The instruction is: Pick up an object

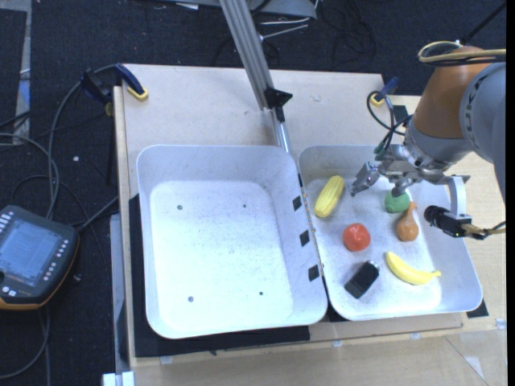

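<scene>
The gripper [386,181] is positioned over the rear part of the right bin [459,292], suspended from the grey arm [483,103] that enters from the right side of the view. An orange band [442,95] encircles the arm above the wrist. The gripper's fingers are spread apart: one finger [362,179] points toward the left, the other [400,185] sits directly above the green object [395,203]. No object is visible between the fingers. Whether the right-hand finger touches the green object cannot be determined.

The right bin holds the candidate objects. The green object lies just below the gripper. An orange-brown pear-shaped object [407,224] lies just beside it, toward the front. A corn cob [328,196] lies to the left of the gripper, near the bin's left wall. A red tomato-like object [356,236] lies in the centre of the bin. A banana [411,269] lies toward the front right, and a black block [362,279] lies toward the front, left of the banana.

The left bin [161,175] sits beside the right bin, their adjoining walls touching. Both bins rest on the bench [201,95]. A slanted metal rail [249,39] rises from the rear of the bench. A handheld control pendant [32,256] lies on the floor to the left of the bench, with cables [48,159] leading away from it.
</scene>
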You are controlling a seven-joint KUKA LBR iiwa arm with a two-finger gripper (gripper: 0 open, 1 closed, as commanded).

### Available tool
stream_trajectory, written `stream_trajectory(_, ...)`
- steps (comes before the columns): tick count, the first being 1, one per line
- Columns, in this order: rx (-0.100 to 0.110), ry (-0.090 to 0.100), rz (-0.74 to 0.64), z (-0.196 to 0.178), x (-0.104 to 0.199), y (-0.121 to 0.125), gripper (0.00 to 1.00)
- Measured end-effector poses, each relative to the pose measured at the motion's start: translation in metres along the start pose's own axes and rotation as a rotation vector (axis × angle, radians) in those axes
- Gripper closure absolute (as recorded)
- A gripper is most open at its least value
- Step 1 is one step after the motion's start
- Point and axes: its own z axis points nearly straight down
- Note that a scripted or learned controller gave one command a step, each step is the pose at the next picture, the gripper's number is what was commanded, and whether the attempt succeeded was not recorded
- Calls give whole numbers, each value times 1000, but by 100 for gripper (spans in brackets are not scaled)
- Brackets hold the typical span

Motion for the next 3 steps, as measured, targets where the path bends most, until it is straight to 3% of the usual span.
stream_trajectory(1, -4, -1, 0, -13, -1, 1, 100)
stream_trajectory(3, -8, -1, 0, -106, -10, 2, 100)
